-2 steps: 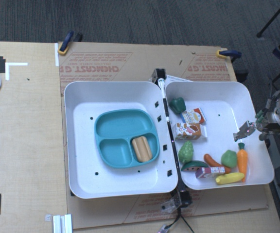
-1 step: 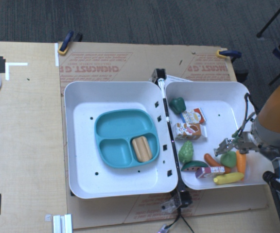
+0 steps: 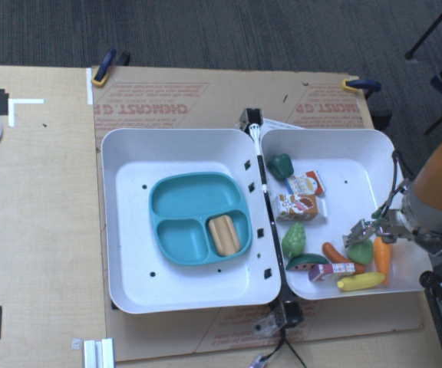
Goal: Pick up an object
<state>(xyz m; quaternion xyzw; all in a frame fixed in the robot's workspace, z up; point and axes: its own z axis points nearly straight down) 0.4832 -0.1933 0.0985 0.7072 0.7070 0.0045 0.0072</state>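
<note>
Cardboard (image 3: 152,102) under white bins (image 3: 129,205), printed "CHEMAST", mirrored red lettering.

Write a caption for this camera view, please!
Gripper hovers over toy food in the right bin; teal tray holds a bread roll.

You see a teal divided tray (image 3: 176,205) sitting in the left white bin (image 3: 121,228), with a tan bread roll (image 3: 222,234) lying in its lower right compartment. Both bins rest on a printed cardboard sheet (image 3: 152,102) on the wooden bench (image 3: 37,228), and a blue-and-yellow clamp (image 3: 104,66) grips the sheet's far left corner
</note>
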